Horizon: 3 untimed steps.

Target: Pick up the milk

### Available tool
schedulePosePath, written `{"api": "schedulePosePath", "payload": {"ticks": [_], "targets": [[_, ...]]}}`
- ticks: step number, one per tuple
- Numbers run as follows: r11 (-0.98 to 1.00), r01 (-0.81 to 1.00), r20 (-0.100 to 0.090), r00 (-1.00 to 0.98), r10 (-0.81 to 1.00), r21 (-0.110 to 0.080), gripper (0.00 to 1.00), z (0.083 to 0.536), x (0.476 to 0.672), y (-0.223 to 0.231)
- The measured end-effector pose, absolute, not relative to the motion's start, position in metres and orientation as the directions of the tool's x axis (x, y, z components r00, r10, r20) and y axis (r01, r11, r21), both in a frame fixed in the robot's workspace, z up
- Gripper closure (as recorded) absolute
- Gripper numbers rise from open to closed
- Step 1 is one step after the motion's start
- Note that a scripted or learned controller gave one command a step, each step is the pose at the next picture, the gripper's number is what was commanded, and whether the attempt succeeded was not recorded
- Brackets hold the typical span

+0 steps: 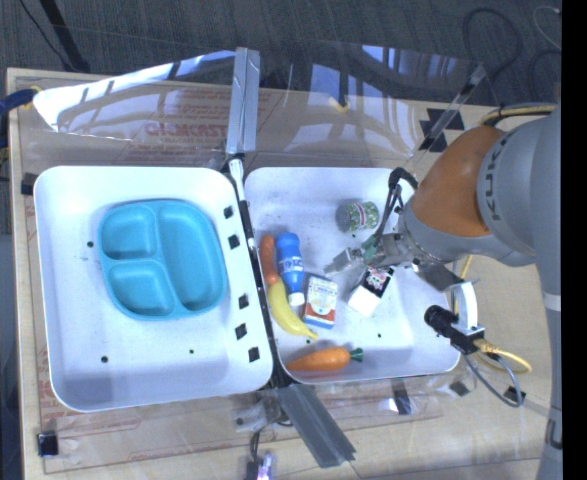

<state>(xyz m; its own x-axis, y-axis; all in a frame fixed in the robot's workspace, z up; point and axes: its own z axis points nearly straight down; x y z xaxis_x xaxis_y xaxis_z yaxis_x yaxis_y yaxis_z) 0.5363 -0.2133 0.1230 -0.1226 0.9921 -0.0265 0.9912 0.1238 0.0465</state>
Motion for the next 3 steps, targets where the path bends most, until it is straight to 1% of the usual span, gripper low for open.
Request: {"api": "schedulePosePath", "payload": {"ticks": [1, 2, 3], "targets": [[0.225, 0.973, -0.03, -0.224, 0.974, 0.04, 0.0, 0.11, 0.526, -0.215], [0.229, 0.972, -0.038, -0.227, 0.973, 0.047, 1.0, 0.124, 0.529, -0.217], [0.23, 0.972, -0.036, -0.228, 0.973, 0.046, 0.0, 0.123, 0.529, -0.216]]}}
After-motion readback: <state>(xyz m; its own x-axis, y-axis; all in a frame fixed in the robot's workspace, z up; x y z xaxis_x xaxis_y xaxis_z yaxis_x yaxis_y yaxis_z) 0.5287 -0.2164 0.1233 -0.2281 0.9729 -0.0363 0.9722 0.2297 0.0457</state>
